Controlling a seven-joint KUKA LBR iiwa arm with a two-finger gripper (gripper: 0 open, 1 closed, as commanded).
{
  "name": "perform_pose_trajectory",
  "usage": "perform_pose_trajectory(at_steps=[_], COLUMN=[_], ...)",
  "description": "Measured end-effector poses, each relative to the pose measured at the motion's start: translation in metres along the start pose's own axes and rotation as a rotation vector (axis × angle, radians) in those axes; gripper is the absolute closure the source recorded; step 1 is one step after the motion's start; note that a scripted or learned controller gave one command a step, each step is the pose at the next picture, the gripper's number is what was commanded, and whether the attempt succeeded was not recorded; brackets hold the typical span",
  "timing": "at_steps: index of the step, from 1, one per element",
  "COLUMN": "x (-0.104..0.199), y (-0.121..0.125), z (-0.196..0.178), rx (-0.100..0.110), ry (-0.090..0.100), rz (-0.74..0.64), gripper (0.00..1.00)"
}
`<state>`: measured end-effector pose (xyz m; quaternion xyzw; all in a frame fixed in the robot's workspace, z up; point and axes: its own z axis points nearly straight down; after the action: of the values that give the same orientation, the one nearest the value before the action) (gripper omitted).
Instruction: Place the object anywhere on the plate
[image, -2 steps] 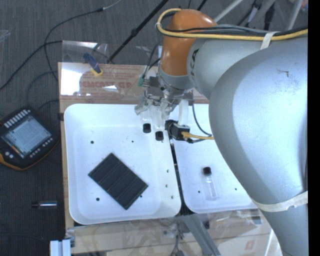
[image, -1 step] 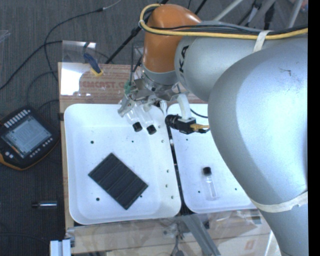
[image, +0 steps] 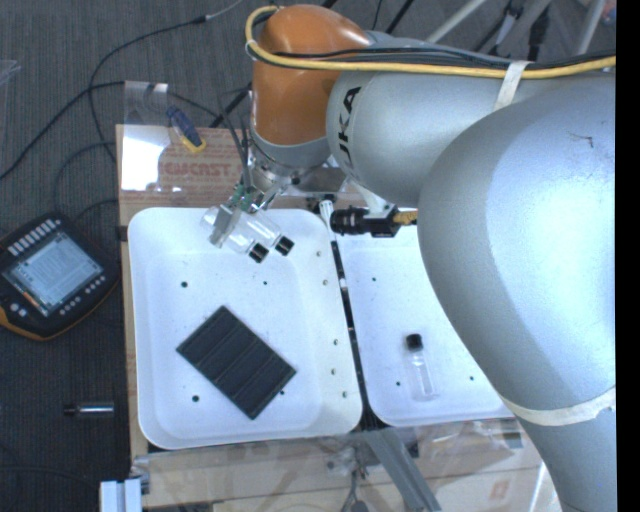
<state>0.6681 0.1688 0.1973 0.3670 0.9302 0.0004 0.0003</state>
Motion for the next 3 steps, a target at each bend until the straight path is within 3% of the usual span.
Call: perform_pose_trajectory(at_steps=[1, 2, 3], x=[0.079, 0.057, 0.052], y=[-0.012, 0.034, 0.04], z=[-0.055, 0.026, -0.059], rx=[-0.001, 0.001, -0.001], ry=[0.001, 0.003, -0.003], rz=[-0.356, -0.177, -0.45], gripper=[1.0, 1.0, 1.0])
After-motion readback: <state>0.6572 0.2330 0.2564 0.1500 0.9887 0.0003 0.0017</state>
